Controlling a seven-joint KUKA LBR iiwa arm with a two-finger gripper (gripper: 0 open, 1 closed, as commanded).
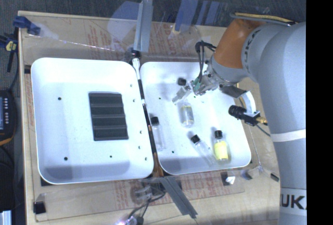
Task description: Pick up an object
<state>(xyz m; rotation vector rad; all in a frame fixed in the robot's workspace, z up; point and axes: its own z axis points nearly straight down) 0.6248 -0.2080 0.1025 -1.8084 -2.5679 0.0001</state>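
Observation:
My gripper (193,87) hangs low over the upper middle of the right bin (237,159), on the grey arm that comes in from the right. Just below it lies a clear vial (186,114). A small black cap (181,81) sits to its left. A yellow bottle with a black cap (221,149) lies near the bin's front right, with a clear black-capped vial (200,146) beside it. Another thin vial (156,131) lies along the bin's left wall. I see nothing held in the gripper.
The left bin (47,161) holds a black ridged block (108,116) at its middle. A metal divider rail (140,89) runs between the bins. The arm's orange band and grey body cover the right bin's right side.

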